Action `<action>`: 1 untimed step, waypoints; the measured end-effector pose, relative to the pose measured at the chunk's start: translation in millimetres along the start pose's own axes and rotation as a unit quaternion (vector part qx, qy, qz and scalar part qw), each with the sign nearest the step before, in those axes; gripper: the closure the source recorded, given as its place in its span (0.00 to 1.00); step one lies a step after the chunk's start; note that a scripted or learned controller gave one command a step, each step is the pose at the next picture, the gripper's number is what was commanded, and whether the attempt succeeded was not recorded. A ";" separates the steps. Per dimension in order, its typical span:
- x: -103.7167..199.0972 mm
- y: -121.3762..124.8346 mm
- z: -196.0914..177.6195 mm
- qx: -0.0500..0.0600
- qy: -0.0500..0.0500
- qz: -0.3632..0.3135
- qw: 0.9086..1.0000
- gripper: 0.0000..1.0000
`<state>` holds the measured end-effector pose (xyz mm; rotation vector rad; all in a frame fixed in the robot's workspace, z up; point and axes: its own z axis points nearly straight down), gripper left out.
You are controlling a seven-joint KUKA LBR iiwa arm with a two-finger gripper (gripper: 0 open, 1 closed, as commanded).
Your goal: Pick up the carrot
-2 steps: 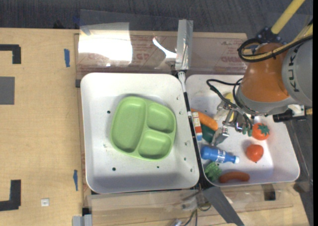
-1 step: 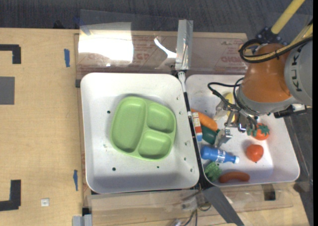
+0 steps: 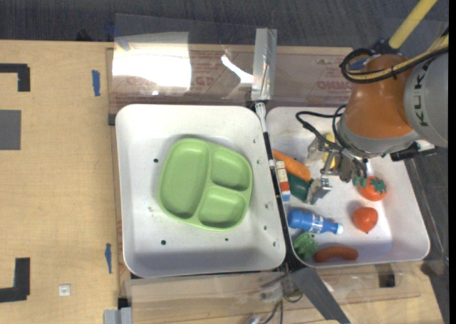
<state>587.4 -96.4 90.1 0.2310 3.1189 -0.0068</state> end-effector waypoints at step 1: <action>-13.9 -6.5 0.4 -0.001 -0.001 -0.251 0.968 0.00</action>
